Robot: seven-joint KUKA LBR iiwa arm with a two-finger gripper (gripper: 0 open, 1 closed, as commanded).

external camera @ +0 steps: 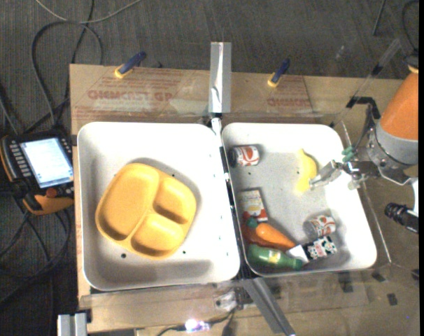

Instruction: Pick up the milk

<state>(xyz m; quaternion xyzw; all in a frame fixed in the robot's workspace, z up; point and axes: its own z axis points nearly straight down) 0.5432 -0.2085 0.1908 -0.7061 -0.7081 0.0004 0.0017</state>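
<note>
The milk (321,248) lies at the right bin's (352,187) near edge beside a can (320,224), while the gripper (331,173), grasp state unclear, hangs over the banana (307,168), so not yet lined up.

Grey arm (397,152) — orange band (401,110)

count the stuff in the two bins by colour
Yellow: 2, the divided tray and the banana
Red and white: 3, two cans and a packet
Orange: 1, carrot
Green: 1, bottle
Black and white: 1, milk carton
Total: 8
</note>
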